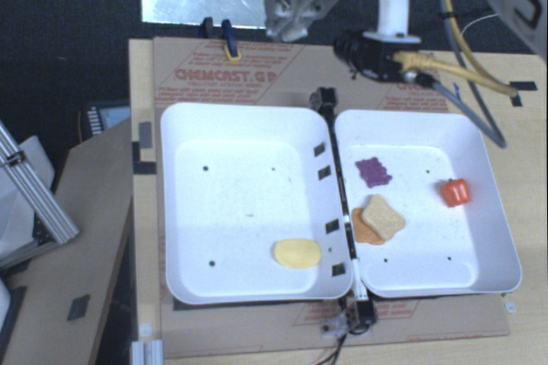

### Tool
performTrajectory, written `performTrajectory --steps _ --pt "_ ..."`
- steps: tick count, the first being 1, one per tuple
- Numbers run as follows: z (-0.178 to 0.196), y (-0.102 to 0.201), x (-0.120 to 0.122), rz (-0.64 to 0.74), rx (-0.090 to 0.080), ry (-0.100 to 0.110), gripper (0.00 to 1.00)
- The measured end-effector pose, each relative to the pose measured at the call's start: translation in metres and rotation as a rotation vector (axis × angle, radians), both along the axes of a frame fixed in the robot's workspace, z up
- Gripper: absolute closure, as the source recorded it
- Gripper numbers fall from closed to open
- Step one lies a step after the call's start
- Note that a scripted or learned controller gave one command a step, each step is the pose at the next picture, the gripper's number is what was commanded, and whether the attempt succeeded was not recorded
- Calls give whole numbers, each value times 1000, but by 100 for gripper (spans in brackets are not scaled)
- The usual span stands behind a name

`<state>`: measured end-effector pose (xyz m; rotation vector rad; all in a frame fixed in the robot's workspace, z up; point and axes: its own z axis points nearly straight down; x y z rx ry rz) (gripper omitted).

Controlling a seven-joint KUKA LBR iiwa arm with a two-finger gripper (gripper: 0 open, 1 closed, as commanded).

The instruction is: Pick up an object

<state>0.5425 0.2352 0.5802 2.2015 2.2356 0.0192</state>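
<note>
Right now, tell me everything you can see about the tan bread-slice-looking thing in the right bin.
The toast slice is a small tan piece shaped like a slice of bread, with a paler face and slightly darker edges, probably a toy. It lies flat and turned at an angle on the floor of the right bin, near that bin's left wall. It overlaps an orange piece beneath it. A purple piece lies apart above it. Nothing grips it.
</note>
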Motion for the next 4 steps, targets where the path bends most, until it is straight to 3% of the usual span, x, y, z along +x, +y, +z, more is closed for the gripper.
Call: performTrajectory --steps 1,2,3,4 --pt "0 0 0 1 0 1 0" --pt "11 0 0 3 1 -2 100" --pt "11 0 0 4 1 -1 0" --pt "22 1 0 6 2 -4 100"
